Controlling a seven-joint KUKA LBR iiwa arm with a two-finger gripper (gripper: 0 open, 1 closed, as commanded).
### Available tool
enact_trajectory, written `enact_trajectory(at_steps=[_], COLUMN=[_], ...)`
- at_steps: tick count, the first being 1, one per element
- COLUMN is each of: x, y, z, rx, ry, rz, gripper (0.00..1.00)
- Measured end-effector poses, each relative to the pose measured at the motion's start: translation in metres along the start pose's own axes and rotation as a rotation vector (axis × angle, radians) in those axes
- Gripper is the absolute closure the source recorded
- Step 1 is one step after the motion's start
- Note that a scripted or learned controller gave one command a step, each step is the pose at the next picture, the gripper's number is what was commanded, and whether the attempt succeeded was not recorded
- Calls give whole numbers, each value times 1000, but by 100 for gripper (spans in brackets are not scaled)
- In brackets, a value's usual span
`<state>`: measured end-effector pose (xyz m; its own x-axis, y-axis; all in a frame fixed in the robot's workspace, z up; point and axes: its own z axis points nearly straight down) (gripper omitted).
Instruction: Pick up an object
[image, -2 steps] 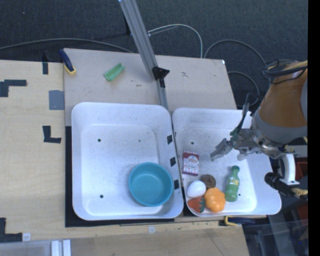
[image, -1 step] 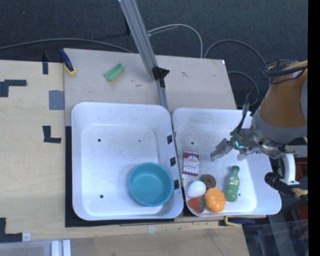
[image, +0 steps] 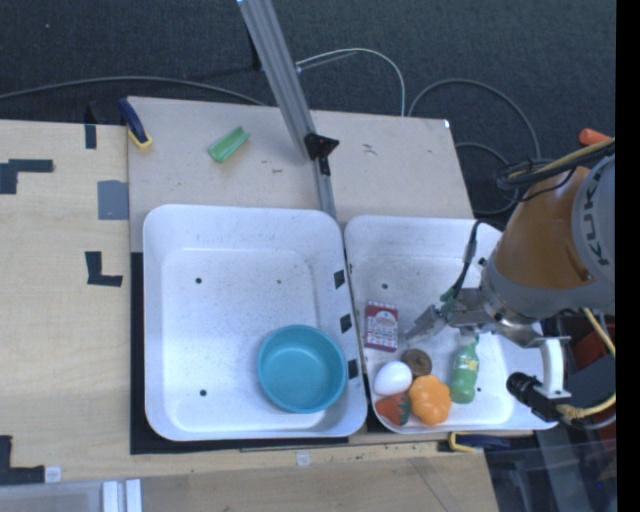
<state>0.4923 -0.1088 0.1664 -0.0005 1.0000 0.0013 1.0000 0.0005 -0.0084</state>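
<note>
Camera view, looking down on the worktop (image: 60, 300): the grey arm with its orange band (image: 545, 250) enters from 3 o'clock and carries the tool (image: 450, 318) low over the right white plastic bin (image: 420, 240). Whether the tool is apart or together cannot be told; dark metal parts splay towards 9 o'clock, and nothing is seen gripped in it.

Candidate objects for the pick lie crowded at the 6 o'clock end of the right bin: a small green plastic bottle (image: 464, 370) just below the tool, a brown ring-shaped piece like a doughnut (image: 416, 361), a white egg-shaped object (image: 393, 378), an orange rounded fruit-like toy (image: 431, 399), a red piece (image: 390, 408) tucked against the bin's front wall, and a flat red-and-white packet (image: 381, 326) at 9 o'clock of the tool.

Risks, as judged: the pieces touch or nearly touch, so a descent could wedge the tool between two of them, shove neighbours aside, or close on none. Round items may roll out of a grasp; the flat packet offers little edge; the front wall may block the approach.

Left white plastic bin (image: 200, 240) holds a round blue plastic bowl (image: 302, 368) at its 5 o'clock corner.
</note>
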Motion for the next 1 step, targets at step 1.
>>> enact_trajectory(at_steps=[1], x=[5], y=[-5], z=[63], rx=[0], ry=[0], rz=[0], gripper=[0])
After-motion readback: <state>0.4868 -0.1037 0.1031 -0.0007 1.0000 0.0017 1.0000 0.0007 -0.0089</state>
